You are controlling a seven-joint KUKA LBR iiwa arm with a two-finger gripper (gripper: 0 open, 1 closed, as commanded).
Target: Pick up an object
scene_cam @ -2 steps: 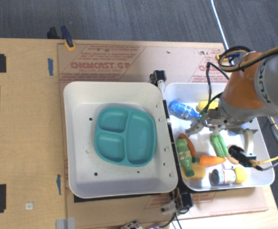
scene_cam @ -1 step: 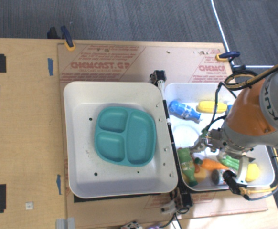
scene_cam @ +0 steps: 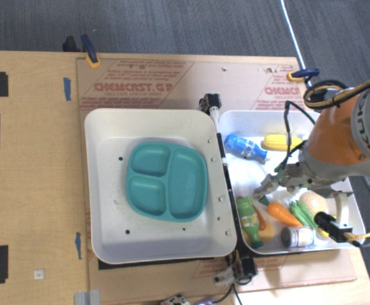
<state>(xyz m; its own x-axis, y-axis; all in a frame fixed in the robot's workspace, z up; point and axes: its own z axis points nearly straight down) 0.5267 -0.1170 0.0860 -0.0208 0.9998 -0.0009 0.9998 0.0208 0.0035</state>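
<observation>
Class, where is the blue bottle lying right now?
The blue bottle lies in the right bin, near its far left corner, just left of the yellow corn.

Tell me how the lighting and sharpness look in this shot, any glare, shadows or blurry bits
Camera view: lighting is even and soft, with only faint shadows along the rims of the left bin and under the teal plate; the right bin looks bright but not blown out; the arm and gripper are a little soft, and small items such as the carrot lack fine detail.

Bench with two white bins
</observation>
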